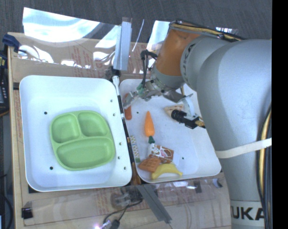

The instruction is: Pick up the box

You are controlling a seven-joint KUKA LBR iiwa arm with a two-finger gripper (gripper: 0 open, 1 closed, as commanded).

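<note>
Grey arm (229,89) crowds the right bin's (208,163) far corner; state of the jaws (134,97) unclear.

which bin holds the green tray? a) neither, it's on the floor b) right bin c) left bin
c: the green tray lies in the left bin, while the carrot and banana lie in the right bin.

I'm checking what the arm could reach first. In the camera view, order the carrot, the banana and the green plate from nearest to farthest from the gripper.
1. Carrot: right bin, just below the gripper, which is at that bin's top left corner.
2. Green plate: left bin, across the divider, lower left.
3. Banana: right bin's bottom edge.

The plate and banana are close; the plate's near rim looks nearer.
</note>
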